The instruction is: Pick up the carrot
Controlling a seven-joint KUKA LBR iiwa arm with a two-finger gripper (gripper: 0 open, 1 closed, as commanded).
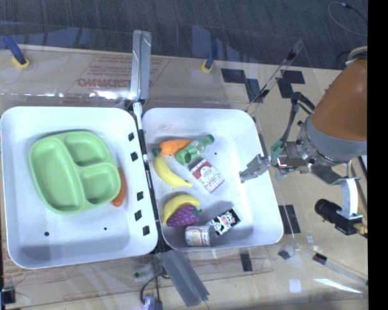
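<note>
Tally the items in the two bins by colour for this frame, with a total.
Green: 2, the divided plate and the bottle
Orange: 2, the carrot and an orange item beside the plate
Yellow: 2, both bananas
Purple: 1, grapes
Red and white: 1, carton
Black and white: 1, carton
Tan: 1, can
Total: 10

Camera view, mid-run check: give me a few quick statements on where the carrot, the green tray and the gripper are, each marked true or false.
1. The orange carrot lies in the right white bin. True.
2. The gripper holds the carrot. False: it is near the right bin's right wall, apart from the carrot.
3. The green divided plastic tray sits in the left white bin. True.
4. The yellow banana lies on the green tray. False: it is in the right bin, below the carrot in the view.
5. The green bottle lies right beside the carrot. True.
</note>
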